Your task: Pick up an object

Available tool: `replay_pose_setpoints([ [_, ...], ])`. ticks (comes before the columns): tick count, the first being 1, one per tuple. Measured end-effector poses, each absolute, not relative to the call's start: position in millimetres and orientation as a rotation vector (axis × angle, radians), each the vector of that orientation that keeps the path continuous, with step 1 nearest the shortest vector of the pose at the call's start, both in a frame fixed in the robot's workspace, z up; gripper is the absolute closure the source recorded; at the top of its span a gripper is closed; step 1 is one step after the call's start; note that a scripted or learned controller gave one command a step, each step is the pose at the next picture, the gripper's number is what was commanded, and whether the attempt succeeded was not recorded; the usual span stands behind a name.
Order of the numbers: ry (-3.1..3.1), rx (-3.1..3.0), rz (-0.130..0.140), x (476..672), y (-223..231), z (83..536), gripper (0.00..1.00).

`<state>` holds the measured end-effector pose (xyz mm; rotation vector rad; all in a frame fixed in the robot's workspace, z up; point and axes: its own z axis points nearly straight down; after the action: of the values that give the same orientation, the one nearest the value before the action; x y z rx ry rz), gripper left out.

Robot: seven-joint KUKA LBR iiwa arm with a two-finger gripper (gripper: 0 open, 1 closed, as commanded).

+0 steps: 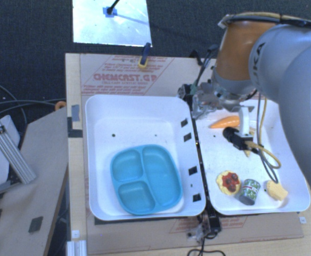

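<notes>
My gripper point(201, 105) hangs low over the far left corner of the right bin point(294, 196), close to the wall between the two bins. An orange carrot point(224, 122) lies just right of it, apart from it as far as I can see. Toward the bin's front lie a small round pizza toy point(229, 181), a green-grey can point(248, 191) and a yellow block point(276, 190). The arm's wrist and orange band cover the bin's far side.
A blue divided plate point(145, 179) lies in the left bin point(99, 143). A black part with a yellow cable point(239, 139) hangs off the arm over the right bin's middle. A reflective sheet point(110, 15) lies beyond the bench.
</notes>
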<state>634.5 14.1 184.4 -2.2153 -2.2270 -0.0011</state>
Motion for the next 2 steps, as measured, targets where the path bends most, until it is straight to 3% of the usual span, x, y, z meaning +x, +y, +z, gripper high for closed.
replay_pose_setpoints([
  [1,-2.232,-2.202,0.000,598.6,126,129,1.00],
  [2,-2.223,-2.224,-0.004,523.7,161,98,1.00],
])
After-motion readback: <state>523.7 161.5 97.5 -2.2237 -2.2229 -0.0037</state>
